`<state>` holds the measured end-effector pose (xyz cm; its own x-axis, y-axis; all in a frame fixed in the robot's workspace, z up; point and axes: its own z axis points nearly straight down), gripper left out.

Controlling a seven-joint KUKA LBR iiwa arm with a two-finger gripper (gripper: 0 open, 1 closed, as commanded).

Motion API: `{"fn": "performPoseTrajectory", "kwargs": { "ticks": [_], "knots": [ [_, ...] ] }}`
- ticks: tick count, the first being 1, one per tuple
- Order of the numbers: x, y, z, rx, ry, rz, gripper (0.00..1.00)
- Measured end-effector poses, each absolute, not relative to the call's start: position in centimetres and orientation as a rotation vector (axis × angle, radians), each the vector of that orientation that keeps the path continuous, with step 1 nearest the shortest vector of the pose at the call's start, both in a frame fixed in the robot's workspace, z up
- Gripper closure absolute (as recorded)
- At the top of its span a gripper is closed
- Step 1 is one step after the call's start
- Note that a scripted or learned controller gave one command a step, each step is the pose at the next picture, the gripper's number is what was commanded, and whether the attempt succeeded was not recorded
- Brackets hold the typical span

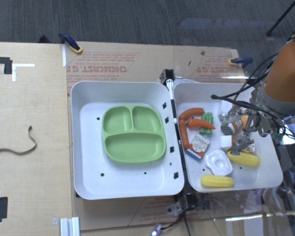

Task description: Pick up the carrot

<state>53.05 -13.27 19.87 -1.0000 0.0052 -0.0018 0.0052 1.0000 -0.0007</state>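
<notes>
The carrot (200, 124) is a short orange piece with a green leafy top, lying in the left half of the right bin (270, 178). It rests between a curved red sausage (191, 113) behind it and a small printed box (199, 145) in front. My gripper (236, 131) hangs over the right half of the same bin, a short way to the right of the carrot and apart from it. It stands above a corn cob (243, 159) and a small white block (225, 140). Something orange shows by the gripper's metal parts, and I cannot make out what it is.
The left bin (83, 181) holds a green divided plate (134, 133). The right bin also holds a second corn cob (217, 181) near its front wall, a white lidded cup (219, 162) and another red sausage (183, 136) along its left wall. Cables trail from the arm (285, 77) at right.
</notes>
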Motion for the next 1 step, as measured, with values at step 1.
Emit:
{"fn": "performPoseTrajectory", "kwargs": {
  "ticks": [1],
  "knots": [
    [57.43, -18.3, 13.42, 0.039, 3.137, -0.001, 0.0]
  ]
}}
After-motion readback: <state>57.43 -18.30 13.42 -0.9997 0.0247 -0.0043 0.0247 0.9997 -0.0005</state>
